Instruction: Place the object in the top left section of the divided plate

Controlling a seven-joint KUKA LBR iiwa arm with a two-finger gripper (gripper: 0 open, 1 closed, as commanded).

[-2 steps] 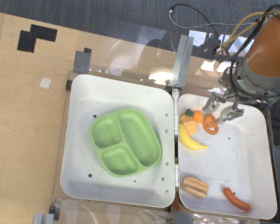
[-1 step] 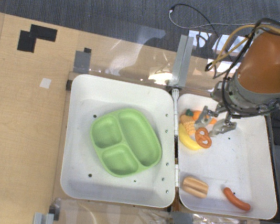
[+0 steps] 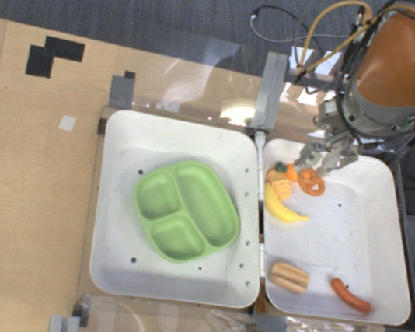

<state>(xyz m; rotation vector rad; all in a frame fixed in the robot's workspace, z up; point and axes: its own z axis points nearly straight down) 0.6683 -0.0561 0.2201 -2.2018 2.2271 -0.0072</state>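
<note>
item 1, claw point(image 3: 320, 163): two-finger, grey, hanging from the arm point(image 3: 402, 64) with its orange band, low over the far left part of the right bin point(image 3: 397, 232). how far its fingers are parted cannot be told from this angle; nothing can be seen held between them.

item 2, pretzel point(image 3: 311, 182): orange-red ring, directly under and just nearer the camera than the claw; whether they touch cannot be told.

item 3, small orange piece point(image 3: 282, 188): just left of and below the claw, beside the pretzel, with a small dark green bit point(image 3: 278, 166) next to it.

item 4, banana point(image 3: 282, 206): yellow, curved, nearer the camera than the claw and a little to its left, touching the orange piece.

item 5, hot dog bun point(image 3: 288, 276): well below the claw, at the right bin's near left corner.

item 6, sausage point(image 3: 350, 296): red, well below and to the right of the claw, near the bin's front edge.

item 7, divided plate point(image 3: 186, 210): green, three sections, well to the left of the claw, in the middle of the left bin point(image 3: 108, 263), turned at a slant.
</note>
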